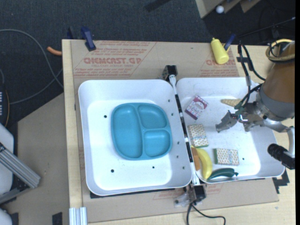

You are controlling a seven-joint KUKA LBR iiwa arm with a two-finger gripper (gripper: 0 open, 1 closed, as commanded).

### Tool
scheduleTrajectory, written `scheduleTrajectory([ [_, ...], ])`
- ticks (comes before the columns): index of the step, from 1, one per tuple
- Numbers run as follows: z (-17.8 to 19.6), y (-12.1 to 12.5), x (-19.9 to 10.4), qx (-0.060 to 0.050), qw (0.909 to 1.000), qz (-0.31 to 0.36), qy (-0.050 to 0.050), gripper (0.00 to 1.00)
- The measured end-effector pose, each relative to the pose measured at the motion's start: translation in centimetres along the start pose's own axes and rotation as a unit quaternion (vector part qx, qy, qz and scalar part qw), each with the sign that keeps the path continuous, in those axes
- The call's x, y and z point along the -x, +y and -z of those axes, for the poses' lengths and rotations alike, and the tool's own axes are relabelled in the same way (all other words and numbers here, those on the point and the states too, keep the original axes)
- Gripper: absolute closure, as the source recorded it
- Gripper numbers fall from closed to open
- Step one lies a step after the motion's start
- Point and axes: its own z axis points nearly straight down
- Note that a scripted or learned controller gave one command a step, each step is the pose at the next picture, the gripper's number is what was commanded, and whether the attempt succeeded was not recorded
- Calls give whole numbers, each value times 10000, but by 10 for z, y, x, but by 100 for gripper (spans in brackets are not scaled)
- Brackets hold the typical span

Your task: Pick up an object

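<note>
Dark floor surrounds the surface; over the right bin point(262, 165), the claw point(225, 123) hangs spread and empty, nothing picked yet.

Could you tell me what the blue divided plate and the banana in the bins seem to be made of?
The blue divided plate looks like moulded plastic: one even colour, smooth rounded compartments, a soft sheen. The banana is probably a plastic toy, judging by its uniform yellow and smooth surface, though the view is too coarse to rule out real fruit.
</note>
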Motion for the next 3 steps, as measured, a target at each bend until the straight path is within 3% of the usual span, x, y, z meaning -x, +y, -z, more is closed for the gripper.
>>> scheduleTrajectory([
  [1, -82, 92, 56, -2, 10000, -2, -2, 0],
  [2, -116, 114, -25, 25, 10000, 6, 8, 0],
  [3, -115, 163, -21, 41, 10000, 7, -6, 0],
])
